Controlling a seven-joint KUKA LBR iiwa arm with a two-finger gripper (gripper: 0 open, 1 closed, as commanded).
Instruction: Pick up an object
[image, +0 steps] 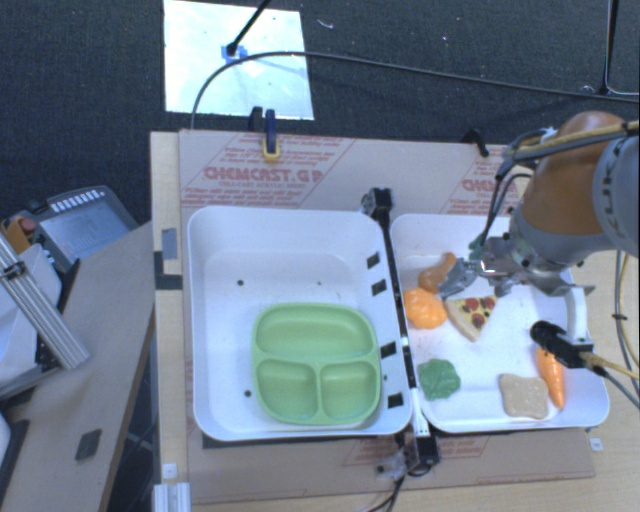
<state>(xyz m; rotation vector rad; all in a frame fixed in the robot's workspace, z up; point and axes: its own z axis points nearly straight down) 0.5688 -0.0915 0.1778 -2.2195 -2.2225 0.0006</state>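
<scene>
The gripper (462, 277), fingers spread wide and holding nothing, hangs just above the pizza slice (473, 313), which points away below it.

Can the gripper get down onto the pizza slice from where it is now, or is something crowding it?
Probably yes. The gripper hovers just above the pizza slice in the right bin, and nothing covers the slice. The orange fruit lies close on one side, so a wide approach might nudge it.
</scene>
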